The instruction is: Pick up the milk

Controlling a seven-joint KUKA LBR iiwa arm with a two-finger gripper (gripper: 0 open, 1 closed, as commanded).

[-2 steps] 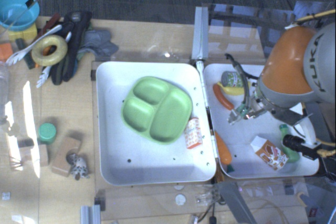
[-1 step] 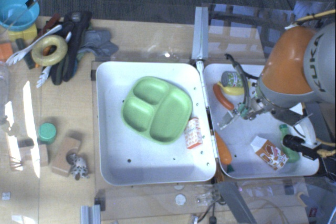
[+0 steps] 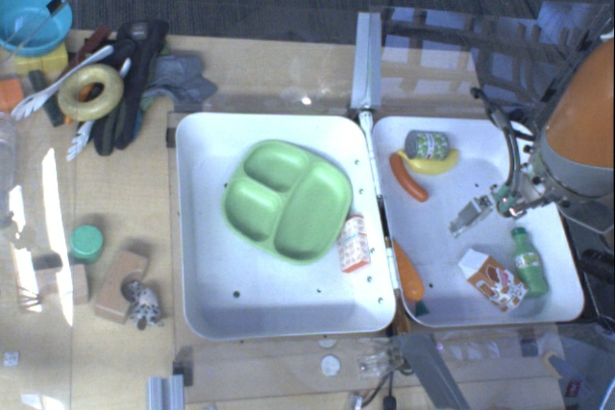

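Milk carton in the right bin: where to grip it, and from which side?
The milk carton lies flat, tilted diagonally, near the right bin's front edge. Probably best taken from straight above, fingers across its narrow width at mid-body. The green bottle crowds its right side, so turn the gripper to keep the fingers clear of it.

A broad orange band (image 3: 586, 101) is seen at the arm's (image 3: 577, 163) upper part, with a grey ring beneath it. Below the ring, dark metal wrist parts are crowded together, blurred at this distance. Thin black cables are looped just above the gripper (image 3: 471, 216), which appears silver-grey and slim.
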